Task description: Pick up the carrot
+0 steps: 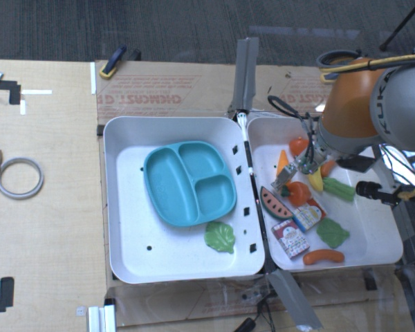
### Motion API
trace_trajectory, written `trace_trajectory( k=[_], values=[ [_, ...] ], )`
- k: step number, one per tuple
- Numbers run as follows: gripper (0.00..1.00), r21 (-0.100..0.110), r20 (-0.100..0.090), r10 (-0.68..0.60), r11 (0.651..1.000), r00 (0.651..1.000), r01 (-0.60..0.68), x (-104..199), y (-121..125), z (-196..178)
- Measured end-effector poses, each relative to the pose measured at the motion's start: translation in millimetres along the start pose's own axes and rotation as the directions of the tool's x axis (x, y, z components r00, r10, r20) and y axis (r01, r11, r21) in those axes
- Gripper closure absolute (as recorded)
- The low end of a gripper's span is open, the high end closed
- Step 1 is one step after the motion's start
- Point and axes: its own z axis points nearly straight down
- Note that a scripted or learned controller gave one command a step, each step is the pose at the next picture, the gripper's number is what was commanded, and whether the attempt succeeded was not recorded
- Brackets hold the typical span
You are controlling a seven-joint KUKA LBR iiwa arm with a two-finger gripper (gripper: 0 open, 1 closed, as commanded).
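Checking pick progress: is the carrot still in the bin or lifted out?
In the bin. The carrot lies on the floor of the right bin, beside the gripper, not visibly between its fingers.

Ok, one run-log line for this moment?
phase: reaching | gripper: low in right bin | carrot: lying beside gripper, not lifted | teal plate: left bin

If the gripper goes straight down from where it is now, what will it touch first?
Probably the red tomato-like toy just under the gripper, with the orange carrot close beside it. Depth is unclear from this slanted view.
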Motion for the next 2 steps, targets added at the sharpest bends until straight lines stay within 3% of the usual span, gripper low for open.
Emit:
trace_trajectory(
  k=[1, 2],
  values=[
    [1.00, -0.002, 0.002, 0.005, 1.000, 1.000, -0.005, -1.6, -0.5, -9.6],
    [1.00, -0.001, 0.001, -0.095, 0.995, 0.995, 0.095, 30.9, 35.7, -99.9]
  ],
)
